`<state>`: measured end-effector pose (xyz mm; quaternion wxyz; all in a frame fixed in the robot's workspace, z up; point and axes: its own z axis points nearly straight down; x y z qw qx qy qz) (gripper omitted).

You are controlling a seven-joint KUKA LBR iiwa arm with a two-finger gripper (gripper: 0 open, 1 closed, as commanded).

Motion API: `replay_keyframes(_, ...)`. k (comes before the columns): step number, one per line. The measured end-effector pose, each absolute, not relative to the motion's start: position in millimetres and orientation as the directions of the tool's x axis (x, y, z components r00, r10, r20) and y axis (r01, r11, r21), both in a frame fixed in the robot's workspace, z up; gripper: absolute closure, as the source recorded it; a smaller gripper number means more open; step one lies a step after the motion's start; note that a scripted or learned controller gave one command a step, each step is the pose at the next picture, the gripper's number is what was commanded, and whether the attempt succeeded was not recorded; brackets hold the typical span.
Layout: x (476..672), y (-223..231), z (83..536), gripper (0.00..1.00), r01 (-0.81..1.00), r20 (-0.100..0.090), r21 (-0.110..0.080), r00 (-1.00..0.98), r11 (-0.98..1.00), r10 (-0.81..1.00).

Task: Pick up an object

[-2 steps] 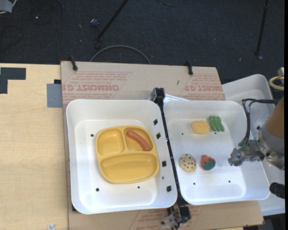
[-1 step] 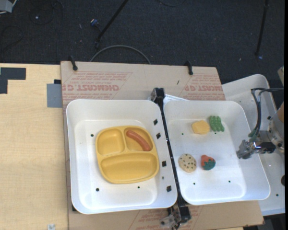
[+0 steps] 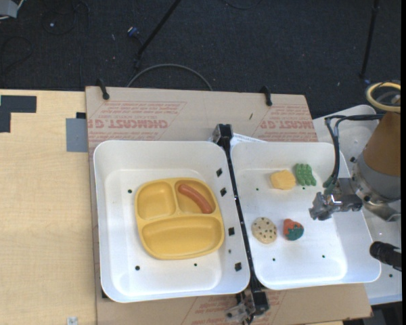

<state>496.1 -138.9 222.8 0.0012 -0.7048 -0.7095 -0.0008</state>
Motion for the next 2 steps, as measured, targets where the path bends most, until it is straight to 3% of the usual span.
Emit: replay_keyframes(2,514.2,-22,219,1.00,1.000,0.002,-0.005,-0.005,0.005,1.000)
